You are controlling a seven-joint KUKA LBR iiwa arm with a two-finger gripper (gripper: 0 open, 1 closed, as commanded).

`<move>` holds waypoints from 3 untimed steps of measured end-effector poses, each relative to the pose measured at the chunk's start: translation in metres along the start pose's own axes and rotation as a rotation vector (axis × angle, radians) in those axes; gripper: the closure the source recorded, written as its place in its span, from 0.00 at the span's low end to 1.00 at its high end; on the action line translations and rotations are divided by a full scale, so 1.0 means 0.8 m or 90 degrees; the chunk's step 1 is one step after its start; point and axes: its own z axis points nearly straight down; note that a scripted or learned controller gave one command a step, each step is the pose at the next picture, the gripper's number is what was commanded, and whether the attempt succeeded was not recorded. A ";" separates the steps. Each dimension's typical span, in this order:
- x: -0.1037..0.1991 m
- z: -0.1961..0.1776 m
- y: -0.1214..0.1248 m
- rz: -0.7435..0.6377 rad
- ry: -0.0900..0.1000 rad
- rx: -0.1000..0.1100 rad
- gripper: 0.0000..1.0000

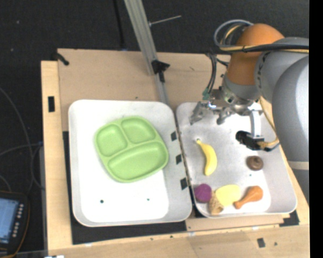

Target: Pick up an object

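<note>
The claw point(209, 113) hangs over the far end of the right bin point(282, 168), fingers spread and holding nothing, placed above the toys for a descent. The nearest candidate, a banana point(207, 157), lies flat in the middle of that bin: yellow, curved, dark-tipped. A green divided plate point(131, 149) rests in the left bin point(86, 198).

Grey arm reaching in from right, orange-banded wrist, gripper point(209, 115) fingers spread, empty

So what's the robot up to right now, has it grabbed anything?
Gripper open, holding nothing, at right bin's far end. Banana lies nearest it, untouched. Nothing between them.
</note>
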 end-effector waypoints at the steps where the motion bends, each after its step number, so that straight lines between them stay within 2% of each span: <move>1: -0.001 -0.018 0.002 0.000 0.000 -0.004 1.00; 3: -0.006 -0.182 0.011 0.001 0.000 -0.008 1.00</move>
